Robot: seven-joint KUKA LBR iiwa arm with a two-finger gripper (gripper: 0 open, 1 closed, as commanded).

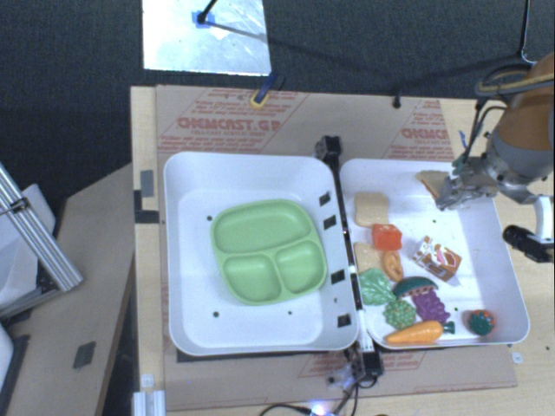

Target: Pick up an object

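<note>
The right white bin (507,276) holds several toy foods: a bread slice (371,208), a red-orange block (387,236), a printed snack packet (436,258), purple grapes (428,302), broccoli (399,314), a carrot (414,333) and a small round green and orange piece (479,321). A tan toast-like piece (429,181) lies at the bin's far side. My gripper (453,194) hangs low over the far right part of this bin, right beside the tan piece, with nothing visibly held.
The left white bin (191,198) holds a green divided plate (264,250). A black divider (340,232) runs between the bins. Cardboard (225,120) lies under both bins. A black part (529,241) of the arm overhangs the right bin's right rim.
</note>
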